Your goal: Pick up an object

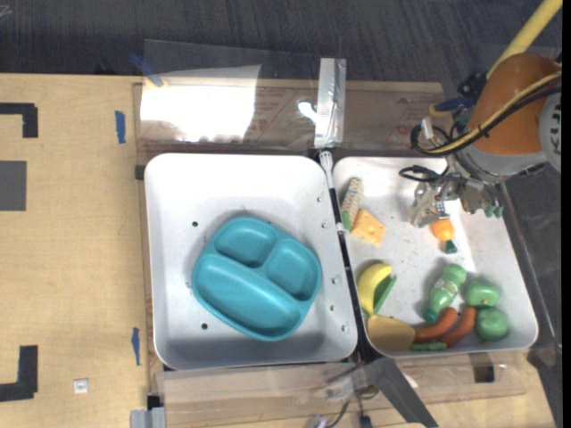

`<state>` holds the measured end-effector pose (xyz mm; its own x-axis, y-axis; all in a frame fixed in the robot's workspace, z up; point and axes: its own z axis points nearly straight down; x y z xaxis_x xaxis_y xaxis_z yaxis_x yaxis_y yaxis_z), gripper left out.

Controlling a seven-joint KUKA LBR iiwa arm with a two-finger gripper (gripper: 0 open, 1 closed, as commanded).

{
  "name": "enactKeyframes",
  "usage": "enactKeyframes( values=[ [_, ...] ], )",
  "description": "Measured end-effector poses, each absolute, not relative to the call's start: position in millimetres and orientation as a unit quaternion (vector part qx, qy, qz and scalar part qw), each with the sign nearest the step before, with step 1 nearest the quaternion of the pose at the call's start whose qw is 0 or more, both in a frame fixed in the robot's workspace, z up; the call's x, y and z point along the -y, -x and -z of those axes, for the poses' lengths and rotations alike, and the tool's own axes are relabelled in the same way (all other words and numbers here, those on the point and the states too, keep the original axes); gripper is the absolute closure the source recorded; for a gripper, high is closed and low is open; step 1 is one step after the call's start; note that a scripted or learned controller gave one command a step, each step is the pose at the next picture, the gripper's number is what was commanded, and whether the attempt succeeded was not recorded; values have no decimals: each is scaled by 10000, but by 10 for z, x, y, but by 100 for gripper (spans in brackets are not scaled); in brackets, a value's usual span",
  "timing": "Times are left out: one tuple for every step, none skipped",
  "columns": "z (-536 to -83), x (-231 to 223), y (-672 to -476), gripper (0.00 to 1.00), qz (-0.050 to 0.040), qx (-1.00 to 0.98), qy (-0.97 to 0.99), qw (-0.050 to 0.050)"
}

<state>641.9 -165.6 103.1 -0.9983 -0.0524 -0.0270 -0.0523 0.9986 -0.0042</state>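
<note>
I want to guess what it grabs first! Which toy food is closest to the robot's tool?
The small orange carrot in the right bin. It lies just below the tool, while the cheese wedge, banana and green veggies sit farther off.

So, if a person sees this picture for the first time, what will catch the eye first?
Most likely the teal tray, lying alone in the left bin. Next, the bright toy food in the right bin: a banana, green pieces and a cheese wedge. The hand hangs at that bin's far side, just above a small orange piece.
</note>
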Motion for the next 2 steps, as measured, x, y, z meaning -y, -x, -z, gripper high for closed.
enactKeyframes(
  values=[
    [-1343,2244,-6520,100,22,-9893,1459,63],
    [-1331,2230,-6518,0,11,-9892,1466,55]
  ],
)
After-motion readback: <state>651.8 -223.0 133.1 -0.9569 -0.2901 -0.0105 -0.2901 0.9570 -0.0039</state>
